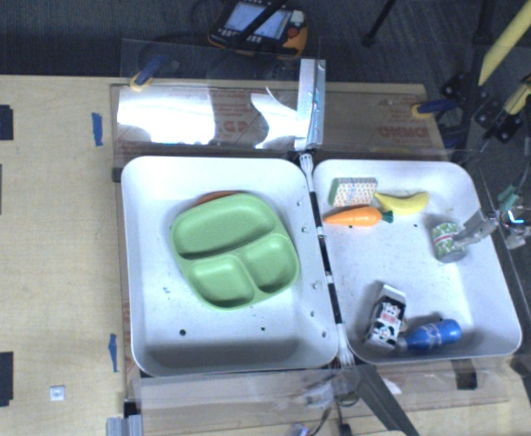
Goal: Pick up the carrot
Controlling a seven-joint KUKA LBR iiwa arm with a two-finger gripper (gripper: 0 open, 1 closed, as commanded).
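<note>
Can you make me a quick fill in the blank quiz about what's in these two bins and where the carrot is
1. The carrot lies in the ____ bin in the camera view.
2. The divided plate in the other bin is ____ in colour.
3. Just right of the carrot lies a yellow ____.
4. The bottle near the front of the carrot's bin is ____ in colour.

Missing words: right; green; banana; blue

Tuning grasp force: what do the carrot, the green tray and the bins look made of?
Carrot: probably toy plastic, a smooth uniform orange with a green tip. Green tray: looks like moulded plastic, matte, with rounded compartment walls. Bins: seemingly white plastic, slightly glossy, with soft highlights along the rims. None can be confirmed from the look alone.
</note>
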